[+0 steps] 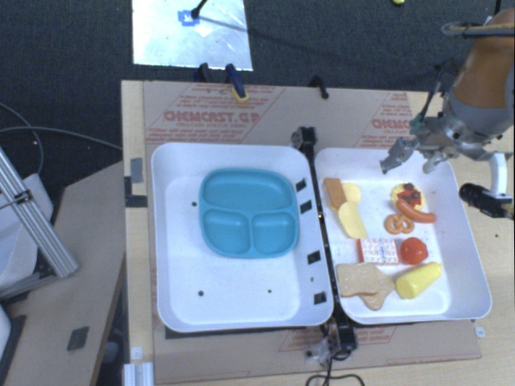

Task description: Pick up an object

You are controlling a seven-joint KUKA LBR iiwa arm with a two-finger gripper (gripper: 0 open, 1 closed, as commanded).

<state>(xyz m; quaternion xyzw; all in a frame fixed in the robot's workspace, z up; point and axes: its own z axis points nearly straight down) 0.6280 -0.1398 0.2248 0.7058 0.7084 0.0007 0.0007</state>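
The right bin (463, 232) holds several toy foods: an orange wedge (334, 191), a pale yellow slice (352, 219), a sausage on a yellow round (411, 201), a pretzel (395, 224), a red tomato (414, 250), a red-and-white packet (378, 251), a bread slice (364, 284) and a yellow cob-like piece (418, 280). My gripper (413, 161) hangs over the far edge of this bin, above and behind the sausage. It is open, fingers spread, with nothing between them.
The left bin (181, 280) carries a blue divided plate (247, 213). A black hinge strip (316, 223) runs between the bins. A shiny sheet (191, 22) lies on the floor beyond the bench, and a metal frame (32, 223) stands at the left.
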